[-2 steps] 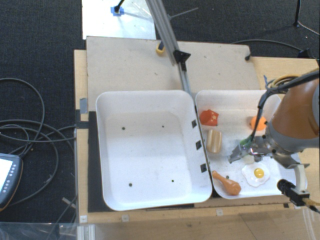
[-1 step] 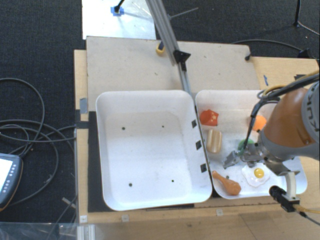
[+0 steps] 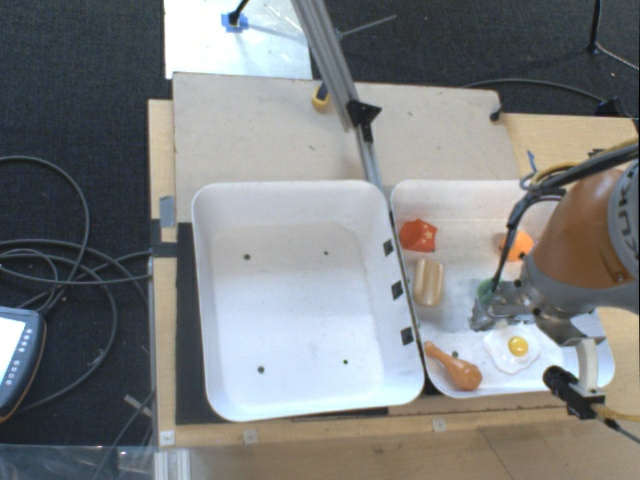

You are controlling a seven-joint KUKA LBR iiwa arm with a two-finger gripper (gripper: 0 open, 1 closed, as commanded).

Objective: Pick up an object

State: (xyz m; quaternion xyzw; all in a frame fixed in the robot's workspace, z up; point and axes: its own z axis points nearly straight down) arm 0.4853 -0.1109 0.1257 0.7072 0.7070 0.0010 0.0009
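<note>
My gripper point(image 3: 486, 314) hangs low inside the right bin point(image 3: 450, 200), near its middle. A small green object point(image 3: 486, 289) lies right at the gripper's far side, partly hidden by it. A fried-egg toy point(image 3: 512, 349) sits just in front of the gripper to its right. An orange drumstick-shaped piece point(image 3: 452, 365) lies at the bin's front left. A tan cylinder point(image 3: 429, 281) and a red-orange block point(image 3: 418, 234) rest along the left wall. An orange piece point(image 3: 516, 245) shows behind the arm.
The left bin point(image 3: 215, 208) stands beside the right one, and a slanted grey pole point(image 3: 330, 48) crosses above their shared wall. The bulky orange-banded wrist point(image 3: 585, 248) covers the right bin's right side. Cables lie on the floor at the left.
</note>
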